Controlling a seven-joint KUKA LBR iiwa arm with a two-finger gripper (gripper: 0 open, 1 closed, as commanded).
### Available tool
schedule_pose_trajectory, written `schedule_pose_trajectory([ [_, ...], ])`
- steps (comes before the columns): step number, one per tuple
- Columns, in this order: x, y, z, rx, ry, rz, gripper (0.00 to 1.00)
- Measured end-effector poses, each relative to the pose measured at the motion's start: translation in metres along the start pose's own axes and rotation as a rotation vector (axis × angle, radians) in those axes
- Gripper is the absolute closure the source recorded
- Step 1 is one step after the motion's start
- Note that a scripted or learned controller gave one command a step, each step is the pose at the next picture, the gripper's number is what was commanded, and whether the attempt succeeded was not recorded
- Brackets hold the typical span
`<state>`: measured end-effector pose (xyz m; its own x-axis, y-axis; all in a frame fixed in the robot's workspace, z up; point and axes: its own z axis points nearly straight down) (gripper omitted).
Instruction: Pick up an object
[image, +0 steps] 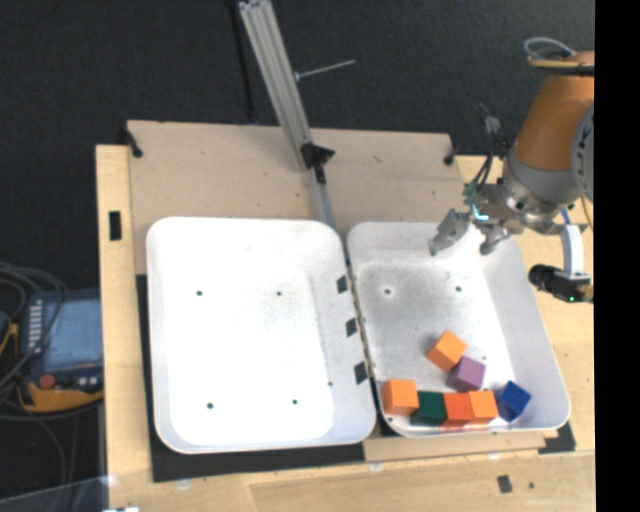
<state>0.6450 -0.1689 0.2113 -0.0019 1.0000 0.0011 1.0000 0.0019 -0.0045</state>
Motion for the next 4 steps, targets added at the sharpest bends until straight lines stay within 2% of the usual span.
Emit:
schedule_pose_trajectory([
  [1, -0.001, 0.001, -0.004, -0.004, -0.004, -0.002, 0.0],
  [3, 0.007, -0.001, 0.088, -0.001, -0.003, 0.001, 0.0],
  [4, 0.006, -0.001, 0.115, -0.003, -0.004, 0.001, 0.0],
])
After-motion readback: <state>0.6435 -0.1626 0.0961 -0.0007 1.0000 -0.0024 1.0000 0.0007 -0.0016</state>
